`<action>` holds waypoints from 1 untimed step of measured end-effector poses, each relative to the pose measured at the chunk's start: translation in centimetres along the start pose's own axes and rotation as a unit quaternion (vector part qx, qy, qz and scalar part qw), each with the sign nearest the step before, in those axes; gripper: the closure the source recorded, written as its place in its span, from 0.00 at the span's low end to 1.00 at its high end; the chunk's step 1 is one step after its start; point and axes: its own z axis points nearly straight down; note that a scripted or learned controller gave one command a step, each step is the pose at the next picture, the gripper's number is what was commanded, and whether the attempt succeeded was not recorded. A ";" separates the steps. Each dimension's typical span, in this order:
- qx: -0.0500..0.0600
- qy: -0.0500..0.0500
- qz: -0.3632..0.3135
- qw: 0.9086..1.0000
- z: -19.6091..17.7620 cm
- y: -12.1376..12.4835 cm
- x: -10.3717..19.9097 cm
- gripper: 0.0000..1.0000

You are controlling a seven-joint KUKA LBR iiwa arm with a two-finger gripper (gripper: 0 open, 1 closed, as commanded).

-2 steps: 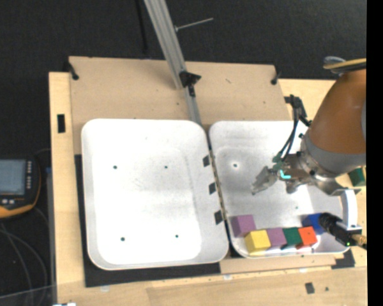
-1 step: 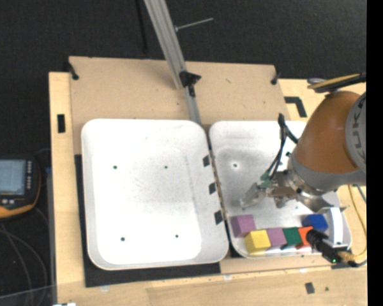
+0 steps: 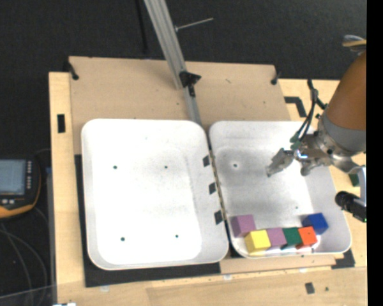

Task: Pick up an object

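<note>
Several small blocks lie along the front edge of the right bin: a purple block, a yellow block, a mauve block, a green block, an orange block and a blue block. My gripper hangs over the middle right of that bin, well behind the blocks. It is open, and nothing sits between its fingers.
The left bin lies beside the right one, with small clips along the shared rim. A slanted metal rail rises behind the bins. A handheld device rests off the bench at the left.
</note>
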 end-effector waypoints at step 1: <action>0.003 0.001 -0.003 1.000 -0.8 -0.2 0.2 1.00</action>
